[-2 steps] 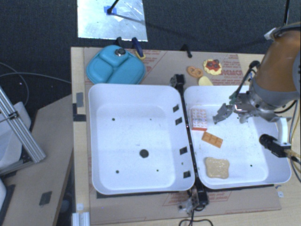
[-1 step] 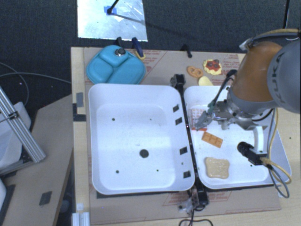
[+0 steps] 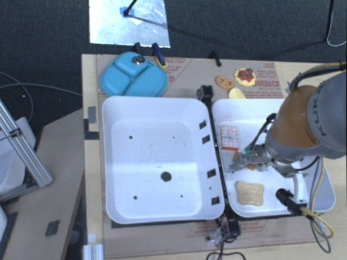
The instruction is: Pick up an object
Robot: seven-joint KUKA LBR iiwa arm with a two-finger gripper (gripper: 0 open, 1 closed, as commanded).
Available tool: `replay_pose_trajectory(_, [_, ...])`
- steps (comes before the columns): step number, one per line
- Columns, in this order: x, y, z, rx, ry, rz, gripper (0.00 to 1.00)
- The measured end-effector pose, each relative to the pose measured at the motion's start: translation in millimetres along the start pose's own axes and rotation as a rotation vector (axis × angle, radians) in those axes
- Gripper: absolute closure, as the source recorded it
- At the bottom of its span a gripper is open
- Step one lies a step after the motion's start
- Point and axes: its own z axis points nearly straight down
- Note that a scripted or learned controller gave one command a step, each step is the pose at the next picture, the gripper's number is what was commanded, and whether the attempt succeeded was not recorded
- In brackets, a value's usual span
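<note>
The right bin (image 3: 320, 199) holds a beige, bread-like lump (image 3: 250, 193) near its front, a white packet with red print (image 3: 229, 136) by its left wall, and a small orange piece (image 3: 237, 157) just below the packet. A pale yellow item (image 3: 236, 93) lies at the bin's far rim. My gripper (image 3: 245, 160) is low inside this bin, pointing left, its tip right beside the orange piece and above the beige lump. The grey and orange arm (image 3: 298, 123) covers the bin's right half.
The left bin (image 3: 124, 118) has a dark spot on its floor. Behind the bins lie a blue divided dish (image 3: 133, 76) and two small toy pastries (image 3: 245, 76). Black clips line the wall (image 3: 216, 150) between the bins.
</note>
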Motion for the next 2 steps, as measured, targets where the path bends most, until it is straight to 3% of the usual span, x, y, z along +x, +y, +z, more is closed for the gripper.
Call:
replay_pose_trajectory(1, [-17, 50, 2, -0.006, -0.002, -0.004, 0.0])
replay_pose_trajectory(2, [66, 6, -90, 0.003, 0.001, -0.003, 0.0])
